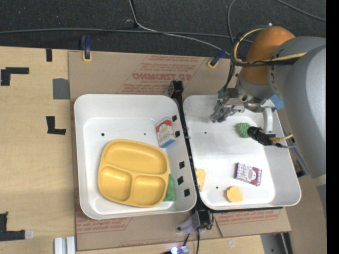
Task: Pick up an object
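My gripper (pixel 218 116) hangs over the back part of the right bin (pixel 212 147), its fingers pointing down and left, with nothing seen between them. To its right a small green object (pixel 243 129) lies on the bin floor. A purple patterned packet (pixel 248 173) and a round orange piece (pixel 233 194) rest near the bin's front. A yellow piece (pixel 199 178) leans at the bin's left wall. In the left bin (pixel 90 115) lie a yellow divided plate (pixel 132 172), a small red, white and blue carton (pixel 166 132) and a green object (pixel 170 188) at the plate's right edge.
A black divider (pixel 183 142) runs between the two bins. Cables (pixel 159 30) cross the dark back of the bench. The grey arm (pixel 307 99) with its orange band (pixel 267 46) fills the right side above the right bin. Brown cardboard (pixel 32 142) surrounds the bins.
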`<state>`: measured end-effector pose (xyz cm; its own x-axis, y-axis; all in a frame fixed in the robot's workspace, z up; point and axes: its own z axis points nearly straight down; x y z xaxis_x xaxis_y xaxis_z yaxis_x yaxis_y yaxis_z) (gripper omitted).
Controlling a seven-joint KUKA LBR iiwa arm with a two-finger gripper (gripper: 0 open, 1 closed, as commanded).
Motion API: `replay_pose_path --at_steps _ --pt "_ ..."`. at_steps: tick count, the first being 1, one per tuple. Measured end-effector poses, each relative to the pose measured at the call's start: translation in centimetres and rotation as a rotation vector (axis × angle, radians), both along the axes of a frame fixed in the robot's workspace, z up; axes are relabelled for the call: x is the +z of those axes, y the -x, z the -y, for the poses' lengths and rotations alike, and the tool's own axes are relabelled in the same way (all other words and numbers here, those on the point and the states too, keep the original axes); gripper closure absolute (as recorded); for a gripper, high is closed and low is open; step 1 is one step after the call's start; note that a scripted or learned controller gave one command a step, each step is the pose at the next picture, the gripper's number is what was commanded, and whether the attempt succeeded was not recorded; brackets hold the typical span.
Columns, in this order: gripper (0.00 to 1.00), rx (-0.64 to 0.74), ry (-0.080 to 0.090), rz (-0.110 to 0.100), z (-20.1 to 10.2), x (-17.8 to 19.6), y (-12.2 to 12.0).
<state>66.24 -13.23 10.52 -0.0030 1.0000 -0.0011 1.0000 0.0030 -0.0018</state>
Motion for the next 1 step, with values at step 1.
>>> replay_pose_path --at_steps 1 --pt "1.0 -0.001 -0.001 0.004 -0.56 4.42 -0.47"
